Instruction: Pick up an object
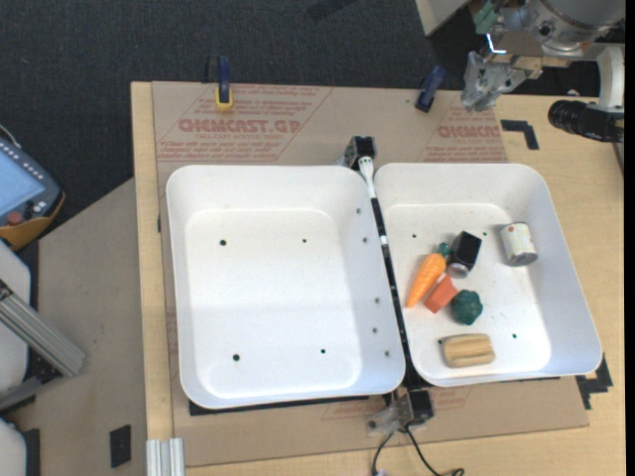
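My gripper [480,94] hangs high above the bench, beyond the far edge of the right bin [556,266], with nothing between its fingers. In that bin lie an orange carrot [427,277], a small red-orange block [442,295], a black block [463,251], a green lump [467,307], a tan bread-like roll [466,349] and a white and grey can [517,243] on its side. All of them sit well below and in front of the gripper.
The left bin [198,266] stands beside the right one, their rims meeting at a black clip strip [379,236]. Blue clamps [223,79] [430,87] hold the cardboard base at the back. A black part [585,119] juts in at the right.
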You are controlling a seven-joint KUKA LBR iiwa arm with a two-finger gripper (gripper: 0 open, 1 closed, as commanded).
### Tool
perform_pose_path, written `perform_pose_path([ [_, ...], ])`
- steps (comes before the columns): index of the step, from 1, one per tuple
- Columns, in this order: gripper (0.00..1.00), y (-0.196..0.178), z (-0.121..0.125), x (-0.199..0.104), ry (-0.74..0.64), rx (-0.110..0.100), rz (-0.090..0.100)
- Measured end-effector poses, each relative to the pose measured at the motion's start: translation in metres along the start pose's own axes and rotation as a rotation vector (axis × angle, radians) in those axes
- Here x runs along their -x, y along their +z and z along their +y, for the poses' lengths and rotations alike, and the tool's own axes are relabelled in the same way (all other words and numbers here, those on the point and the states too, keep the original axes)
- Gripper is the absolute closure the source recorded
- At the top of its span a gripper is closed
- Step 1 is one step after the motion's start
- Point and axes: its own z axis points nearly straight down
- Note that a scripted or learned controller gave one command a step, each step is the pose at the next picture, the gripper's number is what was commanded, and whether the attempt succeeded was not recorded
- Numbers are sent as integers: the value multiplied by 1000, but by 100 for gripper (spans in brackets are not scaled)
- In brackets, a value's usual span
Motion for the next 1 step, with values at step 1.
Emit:
perform_pose_path([
  [1,100,47,-73,-81,1,-17,2],
])
